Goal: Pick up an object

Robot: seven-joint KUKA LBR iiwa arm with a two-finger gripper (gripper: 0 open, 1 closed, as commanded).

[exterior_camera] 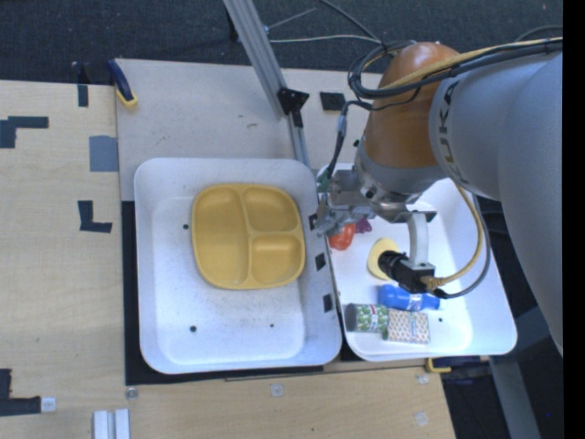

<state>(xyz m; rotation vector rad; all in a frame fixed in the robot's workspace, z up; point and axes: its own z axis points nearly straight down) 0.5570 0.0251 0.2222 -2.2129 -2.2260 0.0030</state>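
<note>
two white bins (164, 337), one yellow plate (247, 236)

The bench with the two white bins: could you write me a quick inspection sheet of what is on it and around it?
Surface: wooden bench with grey tape marks; left bin and right bin side by side.
Job's things: right bin holds an orange-red object, a yellow round object, a blue object and a green-patterned packet.
Clutter: yellow divided plate in the left bin.
Grippers: gripper low at the right bin's left edge, above the orange-red object; grasp not visible.
Cables: black cables loop over the arm; yellow hose by the wrist.
Surroundings: dark floor; slanted metal pole.
</note>
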